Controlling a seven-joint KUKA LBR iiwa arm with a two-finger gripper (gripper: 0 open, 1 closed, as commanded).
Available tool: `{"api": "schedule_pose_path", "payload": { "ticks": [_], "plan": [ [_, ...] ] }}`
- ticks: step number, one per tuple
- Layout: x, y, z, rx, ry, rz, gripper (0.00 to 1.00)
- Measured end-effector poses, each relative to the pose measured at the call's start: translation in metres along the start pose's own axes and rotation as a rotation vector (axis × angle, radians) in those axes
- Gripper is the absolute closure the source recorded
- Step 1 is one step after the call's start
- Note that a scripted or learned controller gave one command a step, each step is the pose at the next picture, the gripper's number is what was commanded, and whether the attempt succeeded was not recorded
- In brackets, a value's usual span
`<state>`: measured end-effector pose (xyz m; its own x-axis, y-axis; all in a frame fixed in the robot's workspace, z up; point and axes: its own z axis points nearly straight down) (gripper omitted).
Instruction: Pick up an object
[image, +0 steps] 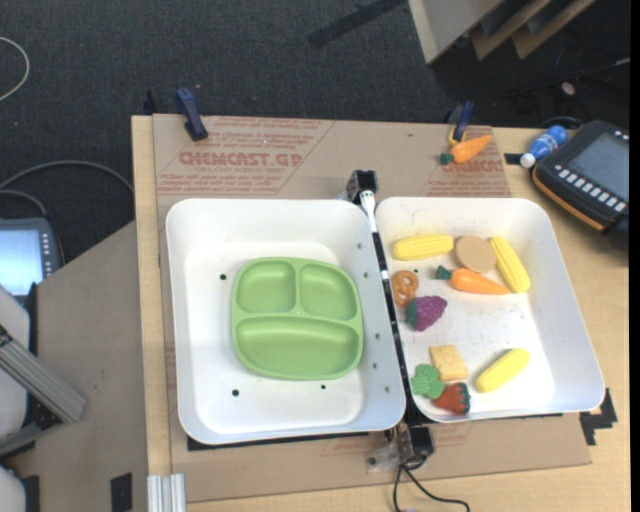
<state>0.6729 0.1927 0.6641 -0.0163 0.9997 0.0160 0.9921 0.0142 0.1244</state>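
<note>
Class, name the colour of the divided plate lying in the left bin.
Light green: the divided plate shows best in the camera view, against the white left bin.

Both white bins, the left bin (190, 330) and the right bin (560, 300), look like smooth plastic with a soft shine. The green tray (296, 318) is matt plastic. The toy foods, such as the carrot (480, 282), look glossy plastic. The counter (300, 155) shows brown, printed paper-like sheet.

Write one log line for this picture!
stage: before pick | left bin: green tray | right bin: toy foods incl. carrot, grapes
</note>
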Motion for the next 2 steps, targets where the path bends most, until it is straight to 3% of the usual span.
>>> {"api": "schedule_pose_path", "payload": {
  "ticks": [2],
  "plan": [
    [0.003,0.006,-0.021,-0.053,0.011,-0.003,1.0]
  ]
}}
